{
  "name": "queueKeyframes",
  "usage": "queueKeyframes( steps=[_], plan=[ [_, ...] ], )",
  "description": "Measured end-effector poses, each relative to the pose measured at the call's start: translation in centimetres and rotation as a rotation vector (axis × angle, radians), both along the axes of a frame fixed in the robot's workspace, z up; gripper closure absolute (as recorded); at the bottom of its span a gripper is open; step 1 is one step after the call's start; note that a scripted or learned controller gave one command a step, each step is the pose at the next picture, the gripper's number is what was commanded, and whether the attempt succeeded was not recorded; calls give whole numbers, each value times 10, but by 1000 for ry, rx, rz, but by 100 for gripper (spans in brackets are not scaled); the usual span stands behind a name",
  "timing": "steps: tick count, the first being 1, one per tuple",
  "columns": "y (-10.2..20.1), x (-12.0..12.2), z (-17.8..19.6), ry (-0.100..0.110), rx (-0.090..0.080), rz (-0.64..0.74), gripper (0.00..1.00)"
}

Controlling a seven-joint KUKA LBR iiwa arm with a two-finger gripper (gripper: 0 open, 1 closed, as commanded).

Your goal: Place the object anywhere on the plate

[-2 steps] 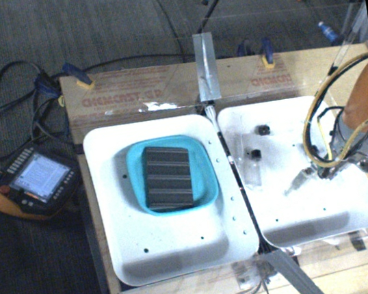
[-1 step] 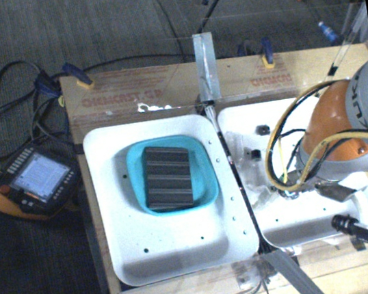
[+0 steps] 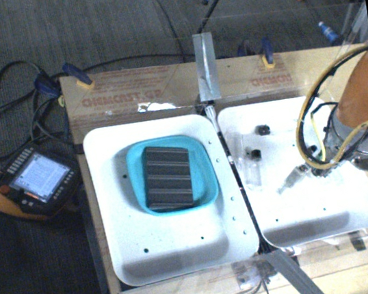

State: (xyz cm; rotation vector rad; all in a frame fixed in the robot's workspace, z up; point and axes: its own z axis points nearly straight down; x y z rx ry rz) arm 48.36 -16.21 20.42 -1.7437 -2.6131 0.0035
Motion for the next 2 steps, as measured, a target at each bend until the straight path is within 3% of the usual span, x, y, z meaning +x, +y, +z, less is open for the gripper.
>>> queueKeyframes(
  steps=[1,2],
  plan=[
    [11,-1,-73,3,2,-362,0],
    [-37,0,-12,0,-1,-39,0]
  ],
)
